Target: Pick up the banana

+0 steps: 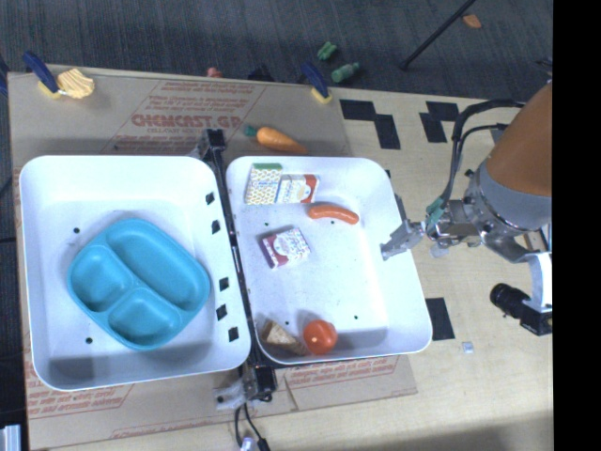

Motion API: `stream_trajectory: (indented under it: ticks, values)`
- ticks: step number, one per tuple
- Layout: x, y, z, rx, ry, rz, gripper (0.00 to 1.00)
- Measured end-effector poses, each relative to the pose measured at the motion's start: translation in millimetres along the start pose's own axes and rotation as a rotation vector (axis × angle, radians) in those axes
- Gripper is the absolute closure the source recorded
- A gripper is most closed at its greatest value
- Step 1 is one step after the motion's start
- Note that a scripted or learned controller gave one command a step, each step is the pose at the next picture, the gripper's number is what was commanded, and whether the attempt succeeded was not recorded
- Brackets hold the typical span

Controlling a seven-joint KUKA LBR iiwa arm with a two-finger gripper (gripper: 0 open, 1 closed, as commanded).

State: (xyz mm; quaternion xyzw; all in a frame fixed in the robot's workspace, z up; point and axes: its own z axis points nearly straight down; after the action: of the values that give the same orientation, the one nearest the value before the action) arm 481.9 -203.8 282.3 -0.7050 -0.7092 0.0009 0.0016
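Observation:
My gripper hangs over the right rim of the right bin, reaching in from the right at a slant. Nothing shows in its grip. The right bin holds a small printed carton at the back, an orange-red sausage beside it, a red and white packet in the middle, and a red tomato next to a brown bread piece at the front. The sausage is the nearest of these to the gripper, to its left and a little further back.
A blue divided plate lies in the left bin. On the cardboard behind the bins lie a carrot and, at the far left corner, a pale yellow lump by a blue clamp. Bare bench lies right of the bins.

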Motion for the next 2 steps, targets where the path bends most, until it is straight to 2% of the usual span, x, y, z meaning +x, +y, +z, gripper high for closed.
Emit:
stream_trajectory:
  ticks: [1, 2]
  values:
    - [46.2, 22.8, 150.7, 0.005, 0.002, 0.051, 0.0]
    - [112.2, -5.2, 184.7, 0.004, 0.003, 0.59, 0.0]
